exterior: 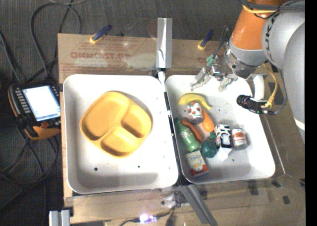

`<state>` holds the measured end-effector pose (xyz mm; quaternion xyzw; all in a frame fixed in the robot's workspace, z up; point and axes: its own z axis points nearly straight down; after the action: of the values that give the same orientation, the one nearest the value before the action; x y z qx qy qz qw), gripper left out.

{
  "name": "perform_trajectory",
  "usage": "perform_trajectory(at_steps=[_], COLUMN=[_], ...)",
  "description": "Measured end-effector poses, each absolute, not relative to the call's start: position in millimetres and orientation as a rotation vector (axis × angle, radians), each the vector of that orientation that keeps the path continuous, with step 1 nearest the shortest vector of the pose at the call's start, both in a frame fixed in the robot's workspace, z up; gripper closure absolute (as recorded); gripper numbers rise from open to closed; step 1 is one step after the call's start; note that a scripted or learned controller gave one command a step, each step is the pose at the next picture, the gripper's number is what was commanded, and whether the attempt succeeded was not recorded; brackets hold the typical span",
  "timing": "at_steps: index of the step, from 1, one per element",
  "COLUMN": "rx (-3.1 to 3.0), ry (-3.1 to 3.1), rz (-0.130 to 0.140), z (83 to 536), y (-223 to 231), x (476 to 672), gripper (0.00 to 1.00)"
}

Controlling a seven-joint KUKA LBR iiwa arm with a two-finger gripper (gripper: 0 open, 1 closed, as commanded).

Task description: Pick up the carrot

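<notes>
The carrot (194, 131) is a slim orange-red piece lying at a slant in the right bin (257, 170), between a green bottle (186, 138) and a small spotted can (195, 112). A dark green lump (209, 147) touches its lower end. My gripper (213, 81) hovers over the back of the right bin, up and to the right of the carrot and well apart from it. Its fingers (201, 78) are spread open with nothing between them.
A banana (192, 99) lies just below the gripper. An orange piece (207, 122) rests right of the can. Small jars (232, 137) and a labelled bottle (196, 162) crowd the bin's middle. The left bin (84, 170) holds a yellow divided plate (117, 123).
</notes>
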<state>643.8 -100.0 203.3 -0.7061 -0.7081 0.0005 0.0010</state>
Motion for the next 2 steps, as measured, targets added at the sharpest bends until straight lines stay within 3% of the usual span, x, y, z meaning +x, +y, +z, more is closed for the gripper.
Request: perform_trajectory(at_steps=[1,2], rx=[-2.353,-2.207], ry=[-2.075,-2.242], rz=[0.004,-0.004], z=[182,90], y=[-74,-133], x=[619.2,602.7], gripper=[0.0,0.0])
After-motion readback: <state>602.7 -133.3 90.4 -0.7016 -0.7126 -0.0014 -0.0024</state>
